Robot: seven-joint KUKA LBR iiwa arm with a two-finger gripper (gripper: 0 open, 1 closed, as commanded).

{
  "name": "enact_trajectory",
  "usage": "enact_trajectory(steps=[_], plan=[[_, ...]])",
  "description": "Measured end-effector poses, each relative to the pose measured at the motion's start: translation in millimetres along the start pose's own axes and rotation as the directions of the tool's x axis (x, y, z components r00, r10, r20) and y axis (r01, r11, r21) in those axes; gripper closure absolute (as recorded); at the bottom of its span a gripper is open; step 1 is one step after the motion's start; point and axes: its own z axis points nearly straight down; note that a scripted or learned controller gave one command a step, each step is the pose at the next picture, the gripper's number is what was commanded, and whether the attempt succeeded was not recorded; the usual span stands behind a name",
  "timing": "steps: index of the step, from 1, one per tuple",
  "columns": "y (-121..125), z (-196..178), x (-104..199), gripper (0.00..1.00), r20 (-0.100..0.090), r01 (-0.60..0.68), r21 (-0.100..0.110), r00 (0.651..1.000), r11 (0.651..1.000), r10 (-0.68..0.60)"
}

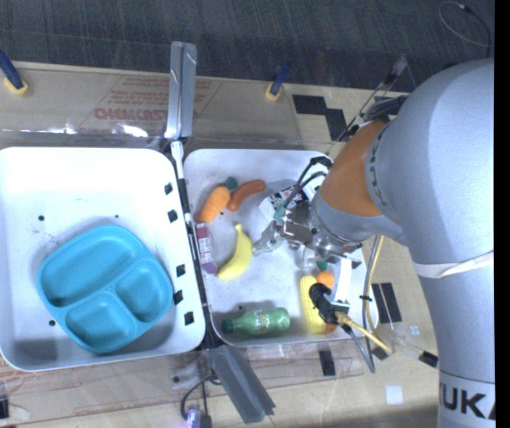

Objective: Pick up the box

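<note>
We see the arm (415, 176) reaching over the right bin (264, 157) from its right side, with the gripper (283, 223) low near the middle of that bin; whether it is released or clenched we cannot tell, and nothing can be seen in its grasp. The box (205, 247), a thin purple and white one, lies along the left wall of the right bin, about halfway down. A banana (235, 253) lies just beside it, between it and the gripper. Toward the far left corner sit an orange toy (212, 203) and a carrot (246, 191). A green bottle (257, 321) lies on its side along the near edge, and a yellow thing (314, 307) sits in the near right corner under the arm. The left bin (14, 176) holds a blue divided tray (103, 288).
</note>
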Motion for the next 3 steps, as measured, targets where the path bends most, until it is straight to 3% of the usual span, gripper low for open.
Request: enact_trajectory(steps=[1,2,3], plan=[[65,-19,-12,0.0,0.0,-0.097,0.0,0.995,0.995,0.097],[18,1,20,0.0,0.0,-0.025,0.003,1.0,1.0,0.025],[17,-8,21,1.0,0.0,-0.019,0.007,1.0,1.0,0.019]])
